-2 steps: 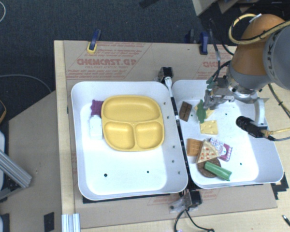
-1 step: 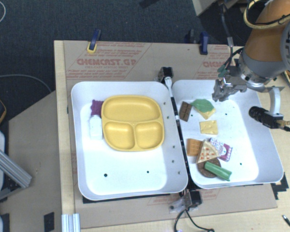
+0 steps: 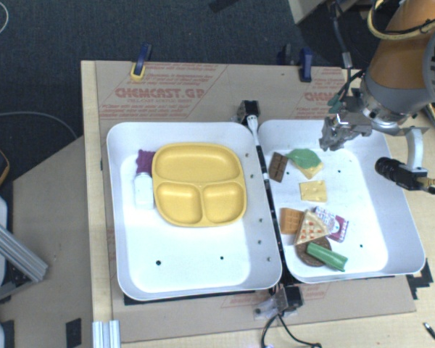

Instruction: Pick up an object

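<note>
I am working in a robotics lab. My bench (image 3: 203,93) is a taped cardboard sheet held by clamps (image 3: 139,62) over dark carpet (image 3: 72,27), with loose cables (image 3: 0,13) and aluminium framing (image 3: 14,252) nearby.

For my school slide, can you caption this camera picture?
Robot end effector hovers over toy food in the right bin; a yellow tray fills the left bin.

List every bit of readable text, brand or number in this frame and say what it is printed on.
"CHEMCAST GP": red print on the brown board under the bins, beyond the left bin, last letters faint.
Same red print repeats on the board beyond the right bin; cut off by the end effector, unreadable.
Smaller red lines around it: too blurred to read.
Purple and white packet in the right bin: print too small to read.
</note>
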You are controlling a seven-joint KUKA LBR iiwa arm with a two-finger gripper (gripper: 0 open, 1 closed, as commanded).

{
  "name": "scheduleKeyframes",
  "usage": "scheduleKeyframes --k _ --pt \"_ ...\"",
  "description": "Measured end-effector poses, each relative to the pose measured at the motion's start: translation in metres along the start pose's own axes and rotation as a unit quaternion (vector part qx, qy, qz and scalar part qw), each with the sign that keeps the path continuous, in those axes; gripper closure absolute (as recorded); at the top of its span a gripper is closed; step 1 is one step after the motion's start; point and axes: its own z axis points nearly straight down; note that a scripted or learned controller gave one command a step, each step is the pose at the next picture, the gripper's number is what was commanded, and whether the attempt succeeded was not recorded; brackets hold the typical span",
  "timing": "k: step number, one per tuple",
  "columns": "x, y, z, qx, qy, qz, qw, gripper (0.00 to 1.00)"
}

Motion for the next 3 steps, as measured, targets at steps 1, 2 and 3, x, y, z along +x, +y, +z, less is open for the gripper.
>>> scheduleKeyframes --k 1,2,3 --pt "0.057 0.007 0.009 0.003 0.001 -0.002 1.0 1.0" --pt "0.116 0.018 -0.003 0.0 0.001 -0.003 1.0 1.0" --pt "0.139 0.036 -0.008 0.0 0.001 -0.001 1.0 1.0"
